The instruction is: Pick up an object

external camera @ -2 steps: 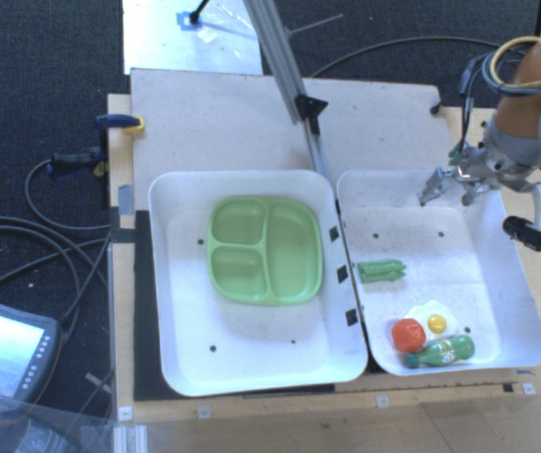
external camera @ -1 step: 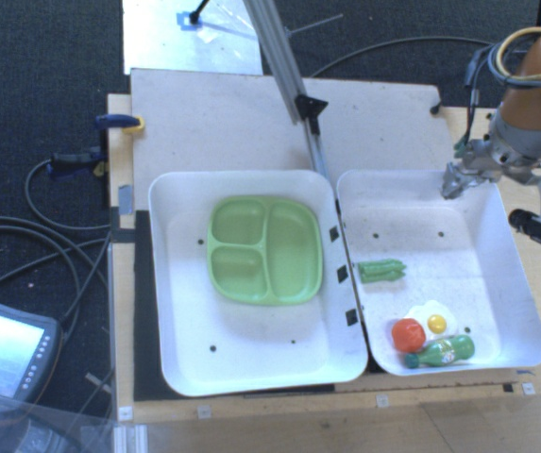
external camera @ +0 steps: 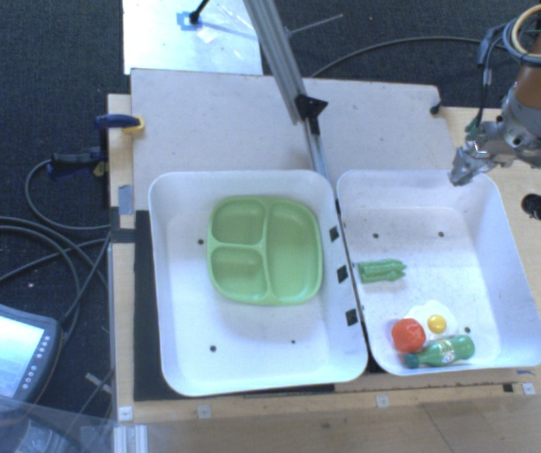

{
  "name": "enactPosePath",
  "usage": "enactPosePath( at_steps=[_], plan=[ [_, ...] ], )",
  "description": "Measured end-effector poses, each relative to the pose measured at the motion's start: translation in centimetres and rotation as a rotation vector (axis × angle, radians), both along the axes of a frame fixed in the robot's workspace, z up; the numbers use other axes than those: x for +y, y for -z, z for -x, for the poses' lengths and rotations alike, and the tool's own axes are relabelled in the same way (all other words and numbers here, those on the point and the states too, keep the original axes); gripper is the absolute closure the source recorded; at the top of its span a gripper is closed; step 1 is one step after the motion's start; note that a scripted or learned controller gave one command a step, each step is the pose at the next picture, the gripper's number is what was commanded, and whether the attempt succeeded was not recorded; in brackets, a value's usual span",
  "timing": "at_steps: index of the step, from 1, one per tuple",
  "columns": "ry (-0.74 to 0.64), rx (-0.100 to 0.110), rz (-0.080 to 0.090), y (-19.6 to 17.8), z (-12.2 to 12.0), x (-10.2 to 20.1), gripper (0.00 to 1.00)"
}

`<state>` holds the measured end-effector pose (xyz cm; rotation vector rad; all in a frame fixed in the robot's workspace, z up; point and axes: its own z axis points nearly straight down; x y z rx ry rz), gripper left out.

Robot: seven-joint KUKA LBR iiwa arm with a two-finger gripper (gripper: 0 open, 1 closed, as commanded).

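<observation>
In the right bin (external camera: 497, 243) lie a green pea pod (external camera: 380, 271) near the left wall, and at the front a red tomato (external camera: 407, 334), a fried egg (external camera: 433, 320) and a small green bottle (external camera: 442, 350) on its side. My gripper (external camera: 463, 173) hangs over the bin's far right corner, well away from all of these. Nothing shows between or below its tips.
The left bin (external camera: 180, 338) holds a green divided plate (external camera: 264, 250). A slanted metal pole (external camera: 279, 50) crosses the bench behind the bins. Cables and a teach pendant (external camera: 6, 347) lie off the bench at left.
</observation>
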<state>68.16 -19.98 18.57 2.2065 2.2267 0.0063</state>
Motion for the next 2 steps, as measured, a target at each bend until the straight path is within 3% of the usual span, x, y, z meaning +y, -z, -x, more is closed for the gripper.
enactPosePath(
  at_steps=[2],
  plan=[
    [0.000, 0.000, 0.000, -9.5, -0.9, 0.8, 1.00]
  ],
)
